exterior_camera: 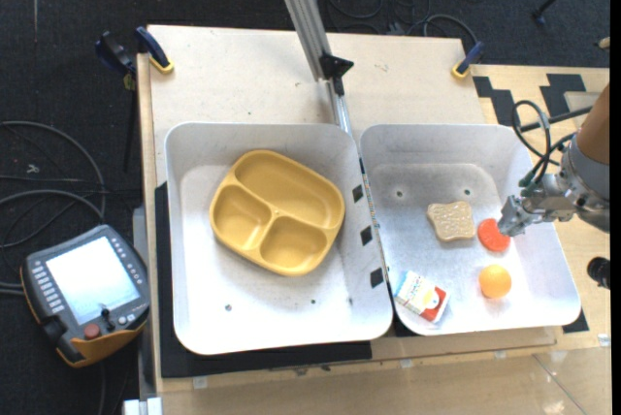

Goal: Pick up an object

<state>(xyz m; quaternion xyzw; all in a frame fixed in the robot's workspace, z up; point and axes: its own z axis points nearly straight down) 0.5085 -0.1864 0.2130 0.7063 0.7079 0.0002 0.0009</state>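
The red object (491, 235) lies on the floor of the right bin (427, 151), near its right wall, and the gripper (511, 218) is low over it, touching or almost touching its right edge. It seems the arm has chosen this one because it is nearest to the side from which it reaches in. Whether the gripper is spread or pressed together I cannot tell; the red object is not clearly between anything, so I do not call it held.

Just left of it lies one beige slice like toast (451, 220), and below it one orange ball (496, 281). One small white carton (422, 296) lies at the front left of this bin. So the right bin has four loose things.

The left bin (189, 209) carries one yellow divided tray (277, 211) with three compartments. Both bins stand side by side on the worktop (243, 74).
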